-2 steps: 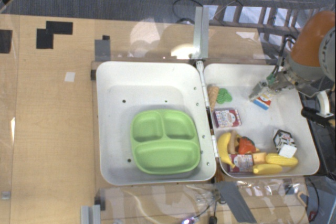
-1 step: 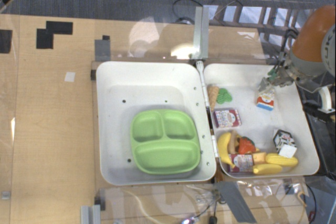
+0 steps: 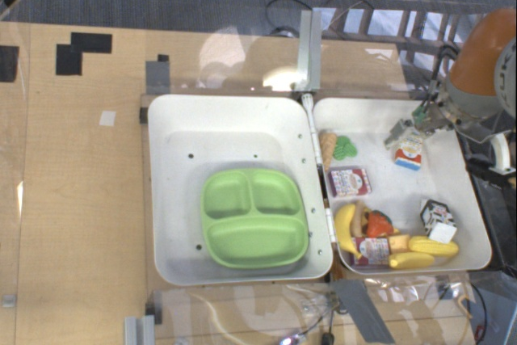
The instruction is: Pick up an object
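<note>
The jaws (image 3: 406, 128) hover directly above the small white carton (image 3: 409, 152) in the right bin (image 3: 477, 198), positioned for descent; their opening cannot be determined, nothing visibly gripped.

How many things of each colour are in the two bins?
Green: 2, the divided plate and the small green toy.
Yellow: 2, the bananas.
Red or maroon: 3, the packet, the tomato-like toy, the pouch.
White: 2, the cartons.
Tan: 1, the cone.
Total: 10.
</note>
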